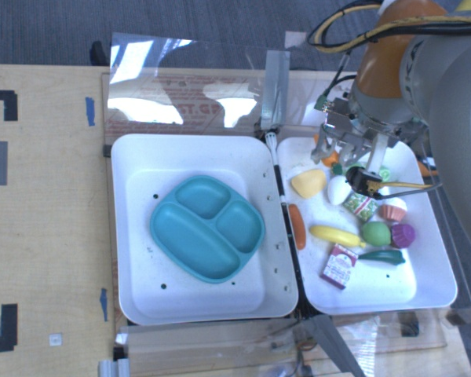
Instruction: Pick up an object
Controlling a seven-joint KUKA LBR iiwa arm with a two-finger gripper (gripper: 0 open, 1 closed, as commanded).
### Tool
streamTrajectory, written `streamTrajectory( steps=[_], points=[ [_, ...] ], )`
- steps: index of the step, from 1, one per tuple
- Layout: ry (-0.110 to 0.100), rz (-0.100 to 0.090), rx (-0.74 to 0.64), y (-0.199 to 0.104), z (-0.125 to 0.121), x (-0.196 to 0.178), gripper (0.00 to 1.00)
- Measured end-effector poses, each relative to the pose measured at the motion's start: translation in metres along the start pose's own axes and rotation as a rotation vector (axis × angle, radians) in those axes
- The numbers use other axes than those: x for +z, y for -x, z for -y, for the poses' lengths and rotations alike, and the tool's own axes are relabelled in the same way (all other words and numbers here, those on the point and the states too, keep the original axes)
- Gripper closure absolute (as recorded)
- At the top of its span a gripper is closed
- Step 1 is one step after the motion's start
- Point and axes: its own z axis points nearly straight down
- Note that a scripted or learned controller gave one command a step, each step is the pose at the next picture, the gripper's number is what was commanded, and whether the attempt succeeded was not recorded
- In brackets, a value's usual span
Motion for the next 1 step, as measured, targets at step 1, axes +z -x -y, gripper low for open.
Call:
streamTrajectory(
  steps=[1],
  points=[
    [-0.001, 0.001, -0.118, 0.0534, 0.0018, 0.0221, 1.00]
  ],
)
